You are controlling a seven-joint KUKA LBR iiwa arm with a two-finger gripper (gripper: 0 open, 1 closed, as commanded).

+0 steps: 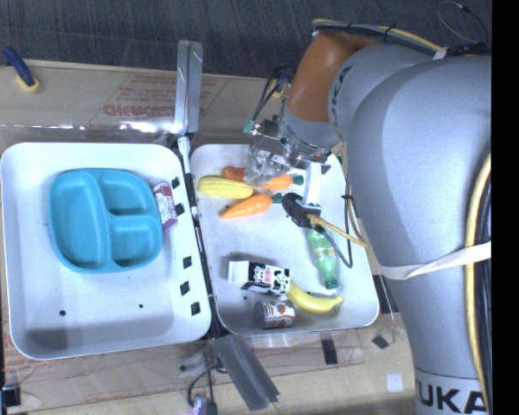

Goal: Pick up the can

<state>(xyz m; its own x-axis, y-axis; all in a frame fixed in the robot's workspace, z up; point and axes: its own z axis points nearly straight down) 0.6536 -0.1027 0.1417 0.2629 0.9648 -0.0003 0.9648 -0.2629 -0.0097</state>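
bench contents, listed from left to right. one blue clamp handle (21, 69) lies at the far left corner of the cardboard sheet (112, 93), which carries faint red printing too blurred to read. two shallow white bins stand side by side. the left bin (35, 318) holds one blue divided tray (104, 219) with three compartments, and one small dark red packet (165, 204) touching the tray's right edge; the packet's label cannot be read.

the right bin (233, 318) holds: one yellow corn cob (225, 187), two orange carrots (246, 206) just beside it, one small carton with a black-and-white cow pattern (261, 275), one can (275, 314), one yellow banana (311, 300) and one green bottle (323, 258). the can lies on its side at the near edge of the right bin, just below the carton and touching the banana's left end. its label shows red and white areas, with no legible writing.

the gripper (264, 167) sits over the far part of the right bin, above the carrots and well apart from the can. the jaw opening cannot be determined. the grey arm (415, 162) with orange band (316, 72) enters from the right. white lettering "uka" is readable on the arm base (450, 396).
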